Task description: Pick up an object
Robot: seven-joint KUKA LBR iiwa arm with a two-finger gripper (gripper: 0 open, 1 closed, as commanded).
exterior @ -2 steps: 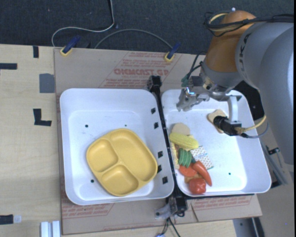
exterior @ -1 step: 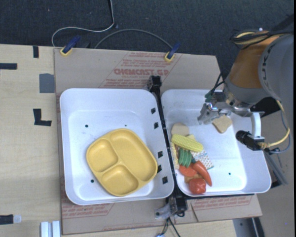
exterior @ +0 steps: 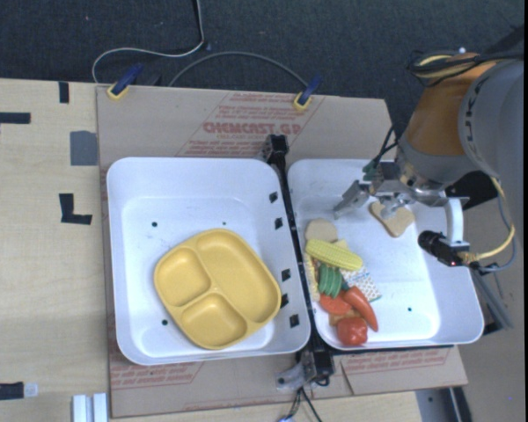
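You see two smooth white plastic bins [exterior: 128, 236], a glossy yellow plastic tray [exterior: 216, 287], shiny plastic toy food [exterior: 339, 280], all resting on matt brown cardboard [exterior: 238, 126].

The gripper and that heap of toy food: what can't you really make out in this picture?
- Gripper, camera view: its fingers blur into the wrist hardware, so open or shut is unclear.
- Tan piece: partly under the gripper; contact unclear.
- Toy food pile, around the corn and red pepper: pieces overlap, and the lower ones are too small to name.
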